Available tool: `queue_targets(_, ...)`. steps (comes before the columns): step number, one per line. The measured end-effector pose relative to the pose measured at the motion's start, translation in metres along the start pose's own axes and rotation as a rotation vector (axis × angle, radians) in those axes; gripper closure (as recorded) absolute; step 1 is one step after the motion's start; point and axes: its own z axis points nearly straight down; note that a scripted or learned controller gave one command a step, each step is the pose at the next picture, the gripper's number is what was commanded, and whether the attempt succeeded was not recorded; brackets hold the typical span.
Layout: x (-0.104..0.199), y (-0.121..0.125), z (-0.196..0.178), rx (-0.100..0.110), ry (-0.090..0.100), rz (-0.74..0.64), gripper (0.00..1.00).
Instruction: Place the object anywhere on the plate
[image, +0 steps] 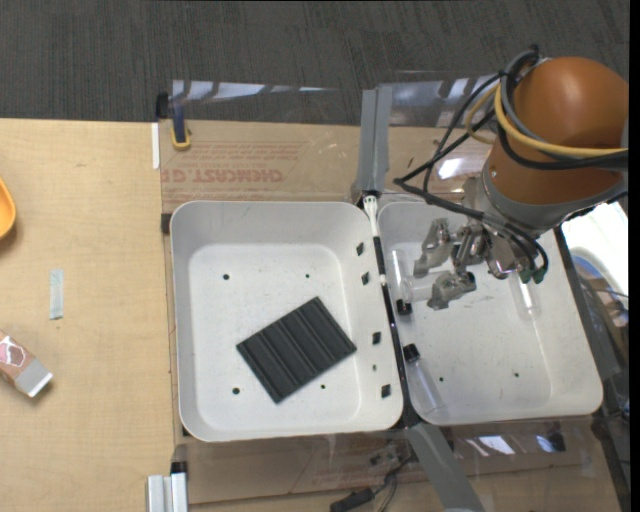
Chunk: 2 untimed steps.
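At the far left edge of the frame an orange item (5, 208) pokes in, with a small wrapped block (24, 366) below it on the wooden bench (85, 250). The left bin (185, 300) holds a dark ridged plate (296, 349), tilted, low of centre, with free floor all round. In the right bin (560, 390), upper part, hangs the gripper (447, 268); whether its fingers are apart or together I cannot tell.
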Motion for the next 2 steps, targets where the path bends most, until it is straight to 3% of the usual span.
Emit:
queue_targets(1,-0.0197,0.0639,0.0148,-0.002,0.0,-0.5,1.0)
queue_targets(2,-0.0196,0.0635,0.0147,-0.002,0.0,-0.5,0.0)
